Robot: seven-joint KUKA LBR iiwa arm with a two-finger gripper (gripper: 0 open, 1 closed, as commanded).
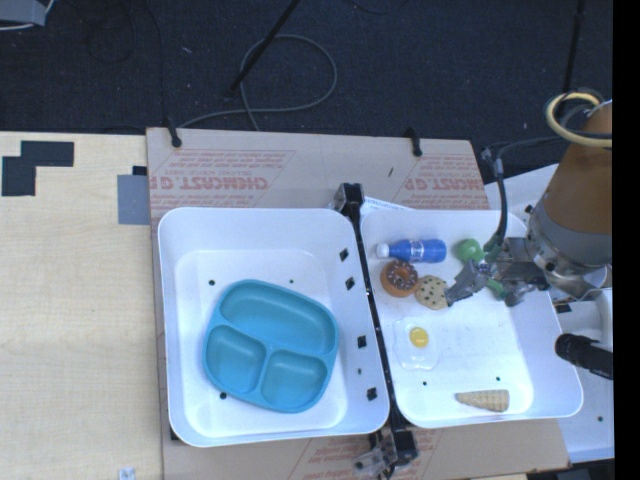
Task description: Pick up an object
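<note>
Gripper (468, 286) is hovering low in the right bin (540, 408), nothing between its fingers; can't tell how they're set. Cookie (431, 292) is lying just left of it, donut (399, 278) touching the cookie's far side. Bottle (418, 251) is crowding behind; open floor is lying nearer the camera.

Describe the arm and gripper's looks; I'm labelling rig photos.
The arm is a thick rounded column, orange above and grey at the wrist. A yellowish cable loop sits on top, and a dark cable runs along its side. The gripper is small, dark grey metal, with thin fingers.
</note>
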